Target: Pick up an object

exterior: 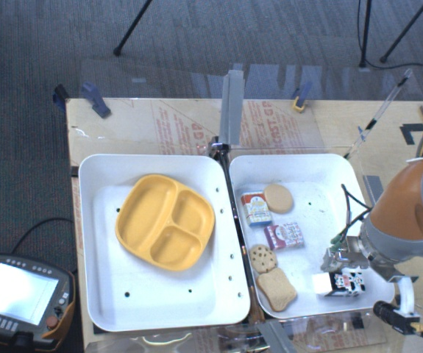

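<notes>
Camera view, from the left: the left bin (93, 285) carries a yellow divided plate (165, 221) near its centre. In the right bin (307, 164), along its left edge, lie a small red-and-white carton (256, 208), a round tan biscuit (278, 198), a pink packet (285, 235), a chocolate-chip cookie (262, 258) and a tan bread slice (277, 288) at the near-left corner.

The gripper (341, 267) sits low at the right bin's near-right corner, just above a small white block with black markings (338, 283), probably the object it is after. Whether the claw is open or closed cannot be told.

The risk is the bin wall: with the block so close to that corner, one finger could catch the rim or nudge the block aside rather than straddle it. The block looks small, boxy and light, so it may skid or tip.
</notes>
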Controlling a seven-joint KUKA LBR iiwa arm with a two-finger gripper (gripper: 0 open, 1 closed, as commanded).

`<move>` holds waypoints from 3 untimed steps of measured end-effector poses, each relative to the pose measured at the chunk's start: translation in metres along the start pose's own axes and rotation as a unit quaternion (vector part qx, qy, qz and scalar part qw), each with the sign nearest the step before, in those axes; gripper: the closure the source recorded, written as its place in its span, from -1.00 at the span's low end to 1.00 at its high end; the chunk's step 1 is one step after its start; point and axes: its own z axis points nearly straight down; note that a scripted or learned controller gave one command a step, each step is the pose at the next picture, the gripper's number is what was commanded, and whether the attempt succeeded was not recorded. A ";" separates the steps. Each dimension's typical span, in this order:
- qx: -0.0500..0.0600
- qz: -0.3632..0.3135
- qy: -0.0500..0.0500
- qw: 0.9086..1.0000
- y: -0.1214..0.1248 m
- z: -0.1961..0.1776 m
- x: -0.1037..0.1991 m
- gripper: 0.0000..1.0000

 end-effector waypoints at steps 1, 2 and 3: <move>-0.001 -0.186 0.000 0.983 0.003 -0.001 -0.021 1.00; 0.000 0.042 0.000 0.999 0.029 0.000 0.033 1.00; 0.000 0.124 0.000 0.992 0.056 0.000 0.089 1.00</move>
